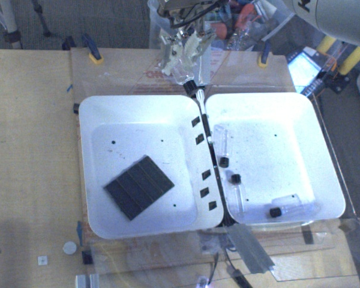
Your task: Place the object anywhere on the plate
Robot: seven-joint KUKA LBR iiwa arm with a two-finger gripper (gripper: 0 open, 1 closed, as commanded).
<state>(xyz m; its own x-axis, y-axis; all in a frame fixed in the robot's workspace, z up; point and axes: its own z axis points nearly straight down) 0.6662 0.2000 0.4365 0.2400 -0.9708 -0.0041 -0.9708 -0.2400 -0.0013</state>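
Observation:
The plate [139,186] is a dark, ribbed square lying flat in the left bin [90,122], near its front. My gripper [183,51] hangs high over the far end of the divider between the bins, well away from the plate. A clear tube [183,71] with a black cap at its lower end hangs between the pale fingers [195,44], and the gripper is shut on it. Three more clear tubes with black caps lie in the right bin [315,131]: one by the divider [222,146], one below it [236,188], one at the front right [288,209].
A black divider strip [209,155] with small black tabs runs between the bins. Behind the bins stand a cluttered clear box [246,17] and blue clamps [91,48]. The grey arm [324,5] enters at the top right. Wooden bench lies to the left.

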